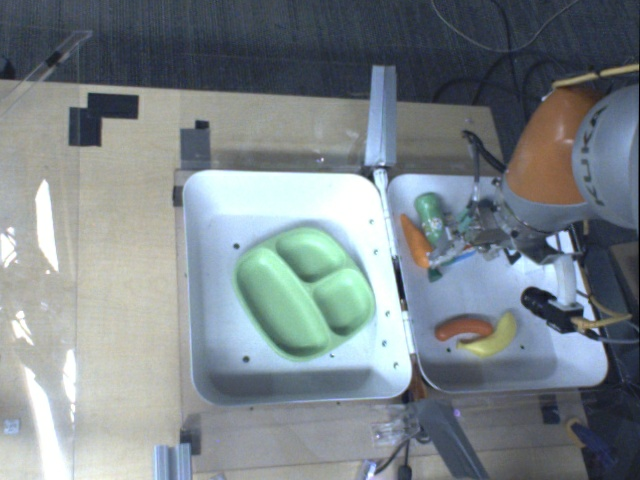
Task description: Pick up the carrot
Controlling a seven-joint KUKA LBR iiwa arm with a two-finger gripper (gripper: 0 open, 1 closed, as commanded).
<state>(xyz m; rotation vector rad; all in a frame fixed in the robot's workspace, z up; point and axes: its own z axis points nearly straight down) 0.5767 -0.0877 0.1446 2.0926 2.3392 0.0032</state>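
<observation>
- The carrot point(414, 241) lies in the right bin point(560, 368), hard against its left wall, beside the divider between the two bins.
- Its long axis runs from upper left to lower right, roughly along that wall.
- The gripper point(462, 240) hangs just to the carrot's right, low over the bin, so the carrot lies to the left of the fingers.
- A green bottle point(431, 213) sits close by, just above the carrot and touching or nearly touching the gripper.
- From here I cannot tell whether the fingers are spread or pressed together; nothing is visibly pinched.
- A sausage point(463, 327) and a banana point(495, 337) rest nearer the front of the same bin, well apart from the carrot.
- The left bin point(215, 368) holds a green divided plate point(304, 290).
</observation>
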